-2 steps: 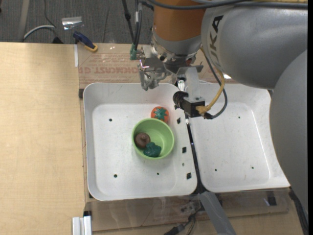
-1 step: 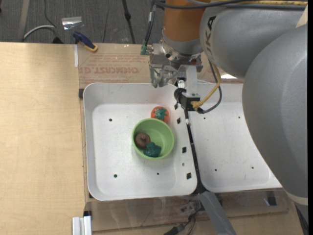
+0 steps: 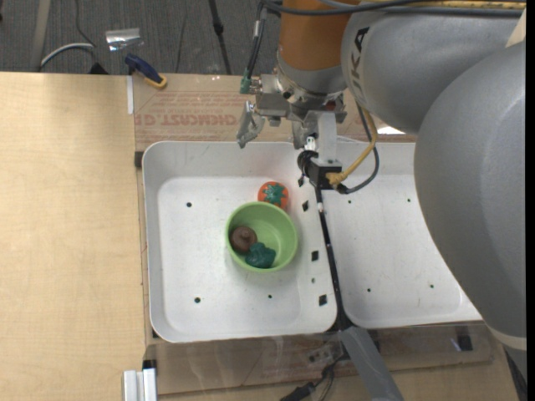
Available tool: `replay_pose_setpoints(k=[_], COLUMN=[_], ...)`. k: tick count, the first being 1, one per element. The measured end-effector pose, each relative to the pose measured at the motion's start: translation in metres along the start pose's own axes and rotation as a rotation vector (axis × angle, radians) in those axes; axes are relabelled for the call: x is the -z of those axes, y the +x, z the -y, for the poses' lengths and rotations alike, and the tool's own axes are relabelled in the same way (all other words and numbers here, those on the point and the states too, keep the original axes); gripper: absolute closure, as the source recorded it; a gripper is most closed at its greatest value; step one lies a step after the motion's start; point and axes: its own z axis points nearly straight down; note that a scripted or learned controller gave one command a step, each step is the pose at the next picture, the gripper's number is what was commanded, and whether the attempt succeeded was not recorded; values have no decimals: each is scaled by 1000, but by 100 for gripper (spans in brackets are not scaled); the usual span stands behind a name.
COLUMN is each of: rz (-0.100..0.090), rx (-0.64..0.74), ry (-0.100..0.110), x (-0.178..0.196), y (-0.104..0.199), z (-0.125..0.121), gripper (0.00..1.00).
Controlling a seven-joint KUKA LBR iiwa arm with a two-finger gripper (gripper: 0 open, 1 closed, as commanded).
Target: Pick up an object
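Note:
A green bowl (image 3: 284, 224) sits near the middle of the left bin (image 3: 180, 249). Inside it lie a brown round object (image 3: 243, 238) and a teal object (image 3: 262, 256). An orange ball with a green patch (image 3: 272, 194) rests against the bowl's far rim. My gripper (image 3: 277, 137) hangs above the bin's back wall, beyond the ball and well above it. It is open, one finger (image 3: 246, 132) at the left and the other (image 3: 308, 143) at the right, with nothing between them.
The right bin (image 3: 393, 249) lies under the large grey arm (image 3: 451, 107). A cardboard sheet (image 3: 188, 117) sits behind the left bin. A blue and yellow clamp (image 3: 145, 69) and a silver piece (image 3: 123, 38) lie at the back left. Bare wooden bench (image 3: 67, 224) spreads to the left.

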Motion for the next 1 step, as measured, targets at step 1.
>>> replay_pose_setpoints(k=[1], rz=[0], rx=[0], ry=[0], x=[0], y=[0], z=[0], gripper=[0])
